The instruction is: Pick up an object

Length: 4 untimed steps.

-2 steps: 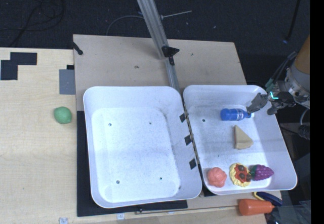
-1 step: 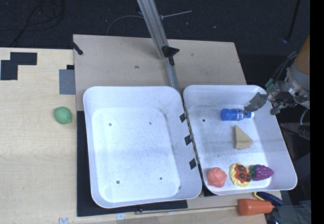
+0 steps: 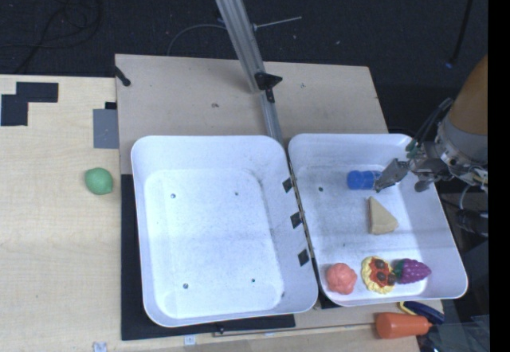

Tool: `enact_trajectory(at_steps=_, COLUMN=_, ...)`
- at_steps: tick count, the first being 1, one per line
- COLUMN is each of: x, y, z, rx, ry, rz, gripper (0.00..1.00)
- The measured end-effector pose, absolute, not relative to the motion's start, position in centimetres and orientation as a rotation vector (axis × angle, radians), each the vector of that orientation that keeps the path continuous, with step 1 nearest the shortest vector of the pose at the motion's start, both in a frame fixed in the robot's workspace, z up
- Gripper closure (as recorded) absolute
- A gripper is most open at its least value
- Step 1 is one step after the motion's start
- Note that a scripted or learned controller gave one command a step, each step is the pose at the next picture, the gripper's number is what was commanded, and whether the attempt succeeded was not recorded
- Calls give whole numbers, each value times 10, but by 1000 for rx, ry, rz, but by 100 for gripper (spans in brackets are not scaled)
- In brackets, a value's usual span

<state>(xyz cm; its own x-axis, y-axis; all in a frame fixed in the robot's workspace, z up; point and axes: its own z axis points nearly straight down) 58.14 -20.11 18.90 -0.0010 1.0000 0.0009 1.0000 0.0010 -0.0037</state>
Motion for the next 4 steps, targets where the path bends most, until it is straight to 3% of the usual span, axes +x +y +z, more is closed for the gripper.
enact_trajectory(at_steps=2, x=586, y=-196, z=90, rx=-2219, ry=-2221, rz=2, gripper=0)
enact_trajectory(at_steps=3, x=586, y=-196, z=102, rx=-2222, ry=-2222, rz=-1, gripper=100)
enact_trajectory(at_steps=4, x=585, y=-204, z=148, rx=-2223, ry=-2224, rz=-2, gripper=100)
